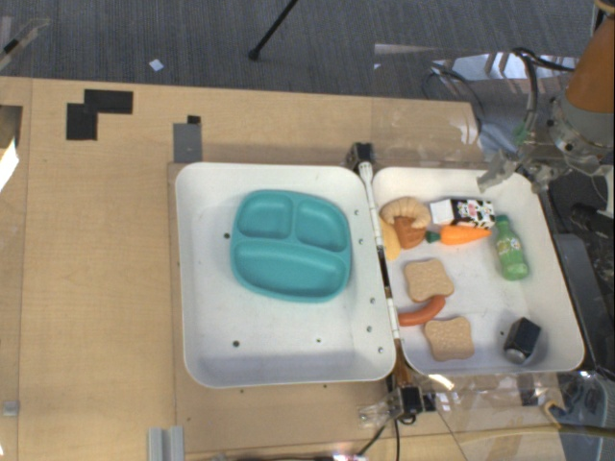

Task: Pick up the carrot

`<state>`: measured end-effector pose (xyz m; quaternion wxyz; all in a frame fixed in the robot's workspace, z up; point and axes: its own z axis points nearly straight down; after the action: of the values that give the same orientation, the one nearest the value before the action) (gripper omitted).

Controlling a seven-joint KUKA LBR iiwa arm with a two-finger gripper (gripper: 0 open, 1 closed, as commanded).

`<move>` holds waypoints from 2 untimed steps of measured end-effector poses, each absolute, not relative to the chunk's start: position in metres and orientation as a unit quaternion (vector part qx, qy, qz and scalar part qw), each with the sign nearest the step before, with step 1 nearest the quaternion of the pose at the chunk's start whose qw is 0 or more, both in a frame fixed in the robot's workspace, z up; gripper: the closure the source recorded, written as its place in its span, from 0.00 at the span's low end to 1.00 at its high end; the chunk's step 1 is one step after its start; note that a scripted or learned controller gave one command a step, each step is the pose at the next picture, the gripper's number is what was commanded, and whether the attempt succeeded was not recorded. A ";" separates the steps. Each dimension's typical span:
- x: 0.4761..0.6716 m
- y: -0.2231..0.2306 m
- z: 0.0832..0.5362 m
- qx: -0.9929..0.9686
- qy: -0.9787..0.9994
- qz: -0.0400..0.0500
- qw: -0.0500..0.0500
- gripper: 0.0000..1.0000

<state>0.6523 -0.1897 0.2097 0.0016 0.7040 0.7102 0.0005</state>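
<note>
Bread slice (449, 337) and black block (522, 340) sit nearest in right bin (560, 307). Carrot (462, 235) lies untouched at far end, between croissant (405, 215) and green bottle (509, 249). Arm (586, 94) at upper right; jaw state unclear. Pick not started.

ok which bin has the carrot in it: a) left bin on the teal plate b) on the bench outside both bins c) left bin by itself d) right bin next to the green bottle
d: the carrot lies in the right bin, its tip close to the green bottle; the teal plate sits in the left bin.
</note>
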 end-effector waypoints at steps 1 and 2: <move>0.598 -0.208 0.106 0.529 0.849 0.001 0.009 0.00; 0.643 -0.148 0.087 0.575 0.818 0.003 0.003 0.00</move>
<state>0.6434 -0.1476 0.0867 0.0033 0.5755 0.8178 0.0027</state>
